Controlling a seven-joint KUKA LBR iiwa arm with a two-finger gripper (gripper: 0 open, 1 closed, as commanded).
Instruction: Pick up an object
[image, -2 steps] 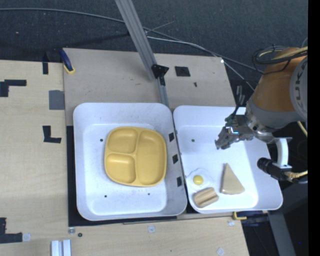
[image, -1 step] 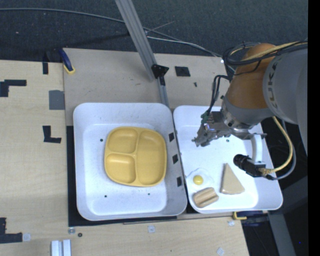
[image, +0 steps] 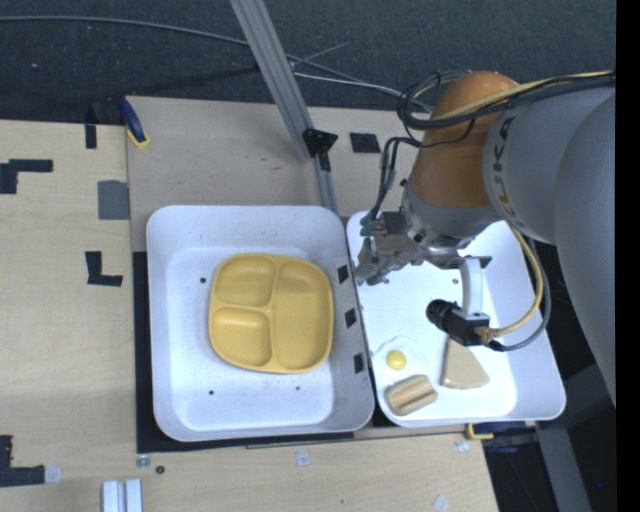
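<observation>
Yellow divided plate (image: 271, 311) centred in left bin (image: 170, 300). Right of that plate, in right bin (image: 530, 385): fried egg (image: 397, 358), bread roll (image: 410, 394), tan wedge (image: 464, 368). Gripper (image: 372, 262) low over right bin's upper-left corner, just beyond plate's upper right.

Light falls evenly from above, bright enough that the two shallow white plastic bins (image: 165, 300) nearly bleach out, the right one glaring most around the grey robot arm (image: 560, 130). The pale wooden worktop (image: 60, 330) looks flat and washed. A soft shadow lies under the yellow divided plastic plate (image: 270, 312). The dark floor along the top is dim and grainy. Small details are soft throughout, and edges look slightly blurred.
</observation>
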